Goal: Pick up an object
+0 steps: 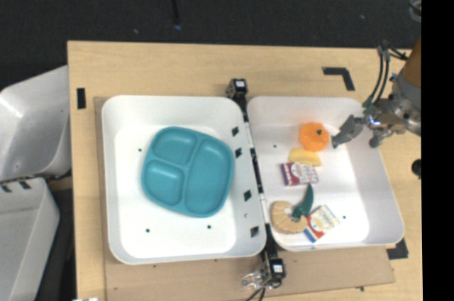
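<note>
The right bin (369, 186) holds several small items. An orange fruit (313, 135) lies near its upper middle, with a yellow wedge (305, 156) just below it. Further down sit a small purple and white packet (292, 173), a teal green piece (306, 200), a round tan disc (282, 216) and a white packet with red and blue print (323, 219). My gripper (360, 133) hangs over the bin's upper right part, just right of the orange fruit. Its two dark fingers (346, 130) are spread open with nothing between them.
A teal divided plate (188, 170) lies in the left bin (120, 221). A ridge with black clips (248, 165) separates the bins. The arm's wrist and cables (397, 104) come in from the right over the bench edge.
</note>
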Motion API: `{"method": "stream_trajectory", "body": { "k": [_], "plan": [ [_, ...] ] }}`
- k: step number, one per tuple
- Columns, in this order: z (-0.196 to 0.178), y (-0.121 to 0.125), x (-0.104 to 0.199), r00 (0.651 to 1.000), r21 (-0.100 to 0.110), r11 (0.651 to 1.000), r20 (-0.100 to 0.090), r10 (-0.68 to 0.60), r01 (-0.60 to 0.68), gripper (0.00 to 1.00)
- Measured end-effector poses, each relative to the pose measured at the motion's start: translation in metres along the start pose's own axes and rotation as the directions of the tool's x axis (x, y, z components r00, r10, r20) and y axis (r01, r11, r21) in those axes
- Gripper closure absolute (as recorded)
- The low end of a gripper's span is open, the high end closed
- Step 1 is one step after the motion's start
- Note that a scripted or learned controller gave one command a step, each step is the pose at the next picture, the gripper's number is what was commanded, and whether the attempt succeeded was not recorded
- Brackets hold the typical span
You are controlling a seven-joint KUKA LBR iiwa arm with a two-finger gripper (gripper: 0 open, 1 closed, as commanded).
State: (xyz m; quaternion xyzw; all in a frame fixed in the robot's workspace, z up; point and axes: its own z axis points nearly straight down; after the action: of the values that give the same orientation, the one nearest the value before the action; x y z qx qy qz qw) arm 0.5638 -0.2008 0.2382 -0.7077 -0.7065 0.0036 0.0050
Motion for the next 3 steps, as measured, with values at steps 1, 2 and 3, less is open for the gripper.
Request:
{"method": "stream_trajectory", "body": {
  "k": [1, 2, 3],
  "plan": [
    [-0.008, 0.003, 0.001, 1.000, -0.013, 1.000, 0.003, -0.004, 0.004, 0.00],
    [0.054, -0.002, 0.000, 1.000, -0.009, 1.000, 0.003, -0.002, 0.002, 0.00],
    [0.098, 0.004, -0.001, 1.000, -0.010, 1.000, 0.003, 0.000, 0.000, 0.00]
  ]
}}
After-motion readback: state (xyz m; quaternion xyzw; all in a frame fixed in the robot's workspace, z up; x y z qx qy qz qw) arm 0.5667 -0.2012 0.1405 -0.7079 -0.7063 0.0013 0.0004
